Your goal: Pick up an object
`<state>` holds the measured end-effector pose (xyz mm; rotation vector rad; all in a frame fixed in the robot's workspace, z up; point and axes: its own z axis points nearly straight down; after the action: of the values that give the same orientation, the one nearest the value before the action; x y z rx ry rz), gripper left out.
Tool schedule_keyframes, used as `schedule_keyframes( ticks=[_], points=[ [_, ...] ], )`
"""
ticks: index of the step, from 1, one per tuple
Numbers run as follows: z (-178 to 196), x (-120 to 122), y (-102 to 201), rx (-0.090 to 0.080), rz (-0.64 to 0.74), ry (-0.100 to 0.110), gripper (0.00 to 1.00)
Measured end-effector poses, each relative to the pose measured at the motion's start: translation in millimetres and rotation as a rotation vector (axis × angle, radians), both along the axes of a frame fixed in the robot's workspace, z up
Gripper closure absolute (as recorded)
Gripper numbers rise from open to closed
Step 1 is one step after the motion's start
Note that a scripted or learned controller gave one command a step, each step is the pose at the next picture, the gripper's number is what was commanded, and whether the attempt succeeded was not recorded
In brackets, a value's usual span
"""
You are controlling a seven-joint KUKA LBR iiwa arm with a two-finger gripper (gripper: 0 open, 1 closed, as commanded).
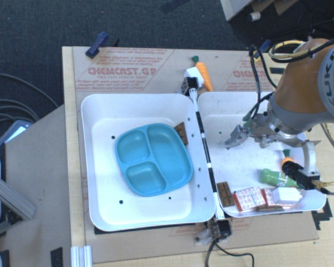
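Observation:
My gripper (249, 141) hangs over the upper middle of the right bin (222, 107), open, with nothing between its fingers. Below it and to the right, near the bin's front right corner, lie a green bottle-shaped object (274, 177), a small orange piece (289, 164), a red and white packet (249, 198), a white block (288, 194) and a brown bar (225, 193). The bin floor right under the gripper is bare white. The arm's grey body and orange band cover the bin's far right part.
The left bin (94, 149) holds a blue divided plate (153, 159), with a brown piece (181, 132) at its right edge. An orange carrot toy (204, 75) lies on the bench behind the bins. A blue clip (96, 44) sits at the board's far left corner.

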<state>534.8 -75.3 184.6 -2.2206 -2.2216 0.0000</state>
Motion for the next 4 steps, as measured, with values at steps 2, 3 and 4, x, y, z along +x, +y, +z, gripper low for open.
schedule_keyframes(
  ticks=[2, 3, 4],
  points=[
    [-50, 6, -86, 0.0, -0.001, 0.002, 0.0],
    [-67, -12, -115, 0.001, -0.002, 0.002, 0.0],
    [-98, -52, -98, -0.005, 0.001, -0.013, 0.0]
  ],
)
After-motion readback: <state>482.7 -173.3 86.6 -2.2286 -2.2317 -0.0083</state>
